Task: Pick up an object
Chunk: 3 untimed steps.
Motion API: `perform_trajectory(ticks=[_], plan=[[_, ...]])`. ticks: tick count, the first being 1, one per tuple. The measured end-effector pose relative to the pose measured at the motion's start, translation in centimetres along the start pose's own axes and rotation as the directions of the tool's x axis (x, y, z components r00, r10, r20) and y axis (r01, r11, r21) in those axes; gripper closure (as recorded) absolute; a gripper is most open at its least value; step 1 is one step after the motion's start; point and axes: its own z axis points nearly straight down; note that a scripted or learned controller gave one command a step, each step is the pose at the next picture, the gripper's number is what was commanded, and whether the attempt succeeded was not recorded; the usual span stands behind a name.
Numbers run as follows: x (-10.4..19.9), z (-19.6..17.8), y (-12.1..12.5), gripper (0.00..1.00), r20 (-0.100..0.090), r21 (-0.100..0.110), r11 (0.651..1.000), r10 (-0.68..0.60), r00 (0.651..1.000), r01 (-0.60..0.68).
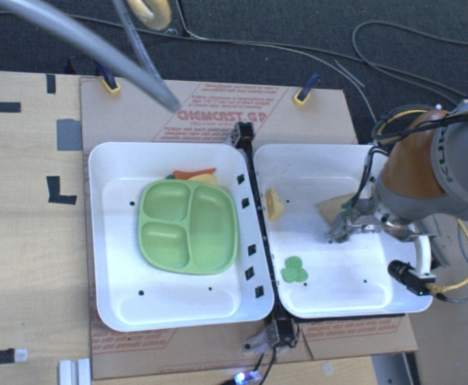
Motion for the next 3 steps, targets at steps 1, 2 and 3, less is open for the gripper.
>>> perform_trajectory(ticks=[1,2,3], plan=[[0.1,-6.0,-0.6,1.0,-0.002,-0.001,1.0,0.0,1.0,0.0],[0.9,-10.6,-0.1,1.0,-0.003,0.0,1.0,-0.001,1.0,0.001],[1.5,-16.0,0.9,1.0,-0.002,-0.002,1.0,-0.001,1.0,0.001]])
